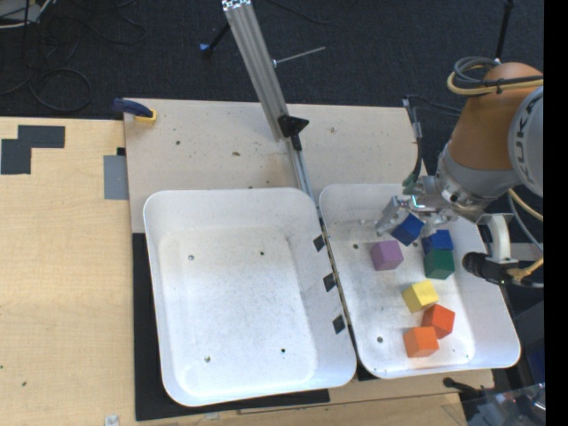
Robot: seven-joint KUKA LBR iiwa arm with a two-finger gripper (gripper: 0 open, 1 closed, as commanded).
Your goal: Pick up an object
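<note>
pincer (404, 217) sits low in the right bin (493, 344), clenched on a blue cube (408, 230) beside the purple cube (386, 255).

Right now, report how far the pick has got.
Done: the gripper has reached the right bin, by the blue cube. In hand: nothing clearly gripped. Left: grasp and lift; the purple cube and the other blocks lie on the bin floor.

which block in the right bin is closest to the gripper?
The tilted blue block, right at the gripper, at the top of the cluster. The purple block sits below it; the second blue, green, yellow and orange ones lie farther off.
</note>
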